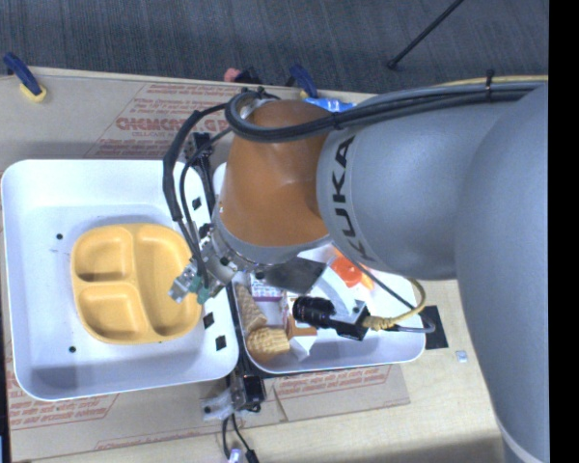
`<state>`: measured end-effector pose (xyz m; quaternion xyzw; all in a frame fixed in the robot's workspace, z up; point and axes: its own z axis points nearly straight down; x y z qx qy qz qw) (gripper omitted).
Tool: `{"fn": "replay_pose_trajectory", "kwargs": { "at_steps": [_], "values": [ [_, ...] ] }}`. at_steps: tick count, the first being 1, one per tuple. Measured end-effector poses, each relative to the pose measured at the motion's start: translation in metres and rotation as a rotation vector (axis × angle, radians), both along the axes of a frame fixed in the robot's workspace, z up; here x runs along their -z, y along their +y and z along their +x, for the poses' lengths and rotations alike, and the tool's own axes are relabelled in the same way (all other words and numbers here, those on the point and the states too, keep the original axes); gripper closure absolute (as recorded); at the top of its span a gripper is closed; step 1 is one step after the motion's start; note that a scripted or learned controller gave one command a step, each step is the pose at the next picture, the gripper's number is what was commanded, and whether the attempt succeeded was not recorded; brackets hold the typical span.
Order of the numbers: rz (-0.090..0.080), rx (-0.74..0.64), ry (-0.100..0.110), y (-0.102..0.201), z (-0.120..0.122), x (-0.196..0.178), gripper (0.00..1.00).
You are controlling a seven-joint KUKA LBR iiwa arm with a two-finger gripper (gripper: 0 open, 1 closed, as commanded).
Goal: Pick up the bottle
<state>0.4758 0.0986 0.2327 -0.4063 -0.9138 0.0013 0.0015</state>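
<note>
**Gripper low at the seam between the two bins**

The arm point(434, 191) reaches across the right bin point(405, 347) and covers most of it. Its orange band point(270, 181) stands above the bins' shared edge. The gripper point(195, 285) hangs over the right edge of the left bin point(39, 201), just at the right rim of a yellow divided plate point(125, 278) that lies in the middle of that bin. Whether the gripper is released or clenched cannot be told from this angle. Along the left edge of the right bin lies a waffle cone point(245, 305), and a round biscuit point(267, 340) touches its lower end near the front left corner. An orange piece point(347, 270) shows just under the arm, toward the bin's middle. Where the bottle lies I cannot tell, as the arm hides so much of the right bin
</note>
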Motion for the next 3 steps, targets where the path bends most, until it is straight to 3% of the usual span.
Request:
{"fn": "replay_pose_trajectory", "kwargs": {
  "at_steps": [1, 2, 3],
  "values": [
    [0.000, -0.162, -0.005, -0.012, 0.001, -0.120, 1.00],
    [0.000, -0.281, 0.000, 0.023, 0.000, -0.019, 1.00],
    [0.001, -0.531, -0.001, -0.041, 0.001, -0.029, 1.00]
  ]
}}
